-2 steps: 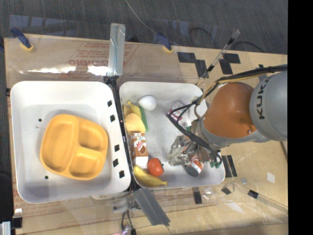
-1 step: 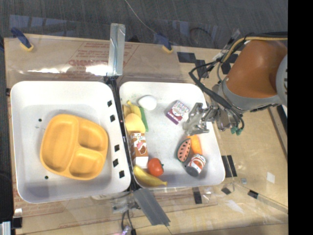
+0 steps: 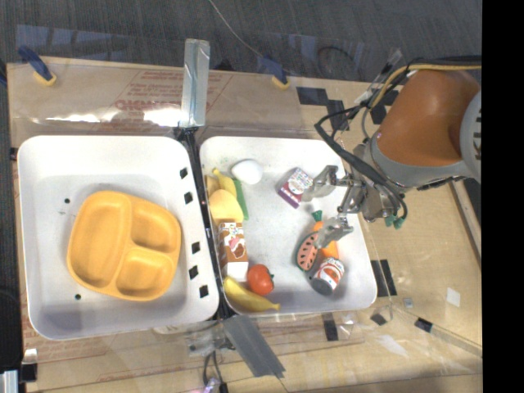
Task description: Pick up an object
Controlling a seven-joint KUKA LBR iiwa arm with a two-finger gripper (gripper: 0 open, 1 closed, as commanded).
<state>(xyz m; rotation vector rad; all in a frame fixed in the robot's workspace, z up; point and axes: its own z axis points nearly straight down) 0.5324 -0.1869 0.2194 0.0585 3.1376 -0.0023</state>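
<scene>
Brown worktop (image 3: 98, 88) carries two white bins; in the right bin (image 3: 270, 150) a watermelon slice (image 3: 309, 252) lies beside a can (image 3: 327, 277). Just above, the tool (image 3: 334, 207) hovers open, holding nothing. Approach underway; next, probably lowering onto the slice.

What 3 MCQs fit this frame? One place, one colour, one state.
1. Where is the tray?
A. left bin
B. right bin
C. on the bench outside the bins

2. What colour is the tray?
A. blue
B. yellow
C. green

3. How does the gripper stand?
A. open over the right bin
B. shut on the tomato
C. inside the left bin

Key: 1 A, the tray lies in the left bin. 2 B, it is plain yellow. 3 A, its fingers stand apart above the melon slice, with nothing between them; the tomato lies apart, near the bin's front wall.
</scene>
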